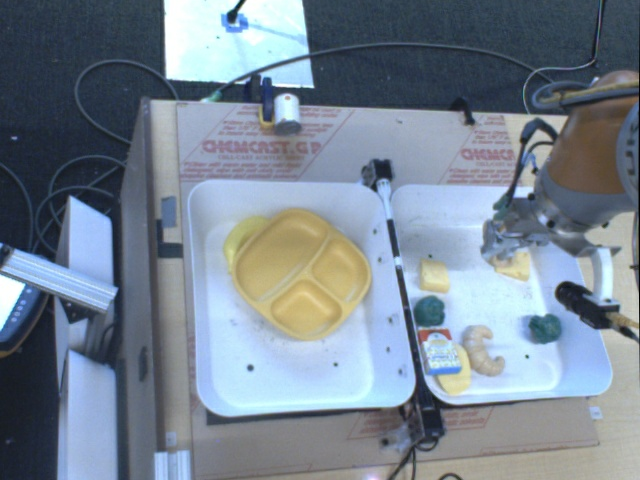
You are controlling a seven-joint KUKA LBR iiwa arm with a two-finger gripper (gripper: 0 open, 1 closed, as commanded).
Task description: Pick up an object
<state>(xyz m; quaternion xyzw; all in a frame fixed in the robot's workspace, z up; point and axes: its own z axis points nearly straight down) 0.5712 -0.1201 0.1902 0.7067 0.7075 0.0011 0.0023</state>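
The grey-and-orange arm reaches into the right-hand bin (580, 368), its pincer (507, 243) lowered onto a pale yellow wedge (516, 266) near the bin's back wall — the approach-and-grasp step, by the look of it. Whether the pincer is released or clenched cannot be told from here. The wedge lies just beneath and slightly forward of the tip; next comes a firm closing and a straight lift.

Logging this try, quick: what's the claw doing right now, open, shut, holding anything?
Claw: down in the right bin, over a pale yellow wedge piece; whether it grips it cannot be told.
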